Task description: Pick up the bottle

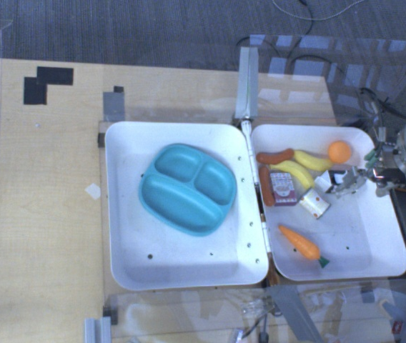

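A small white bottle with a red mark on its label lies tilted in the middle of the right bin. It sits just below the banana, with its upper end pointing up and right. My gripper reaches in from the right edge, low over the bin. Its tip is right at the bottle's upper end. From this slant I cannot tell whether it touches the bottle or only hangs above it.
The right bin also holds a sausage, a banana, an orange ball, a dark red packet and a carrot. A blue divided plate lies in the left bin.
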Controlling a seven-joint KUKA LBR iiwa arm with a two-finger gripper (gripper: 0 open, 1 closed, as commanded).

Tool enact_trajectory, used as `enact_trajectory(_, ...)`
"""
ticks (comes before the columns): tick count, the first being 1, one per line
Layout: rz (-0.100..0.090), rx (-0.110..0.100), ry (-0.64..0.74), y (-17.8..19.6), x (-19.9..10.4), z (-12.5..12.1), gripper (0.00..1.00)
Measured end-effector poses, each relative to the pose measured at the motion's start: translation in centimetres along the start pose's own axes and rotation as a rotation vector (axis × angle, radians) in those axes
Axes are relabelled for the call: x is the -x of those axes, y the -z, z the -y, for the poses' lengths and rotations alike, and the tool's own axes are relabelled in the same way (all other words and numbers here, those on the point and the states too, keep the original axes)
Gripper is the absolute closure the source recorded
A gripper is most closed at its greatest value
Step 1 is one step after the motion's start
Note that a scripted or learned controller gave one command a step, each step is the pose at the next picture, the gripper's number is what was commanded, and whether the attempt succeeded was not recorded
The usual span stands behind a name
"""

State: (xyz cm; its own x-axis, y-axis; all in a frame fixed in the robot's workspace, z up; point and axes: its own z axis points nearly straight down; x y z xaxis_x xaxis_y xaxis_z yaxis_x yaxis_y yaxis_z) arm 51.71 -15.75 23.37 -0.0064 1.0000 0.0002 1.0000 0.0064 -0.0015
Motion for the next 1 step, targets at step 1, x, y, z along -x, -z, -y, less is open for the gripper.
enact_trajectory(1,-0.001,-0.001,-0.068,-10.18,-0.45,2.9,0.0)
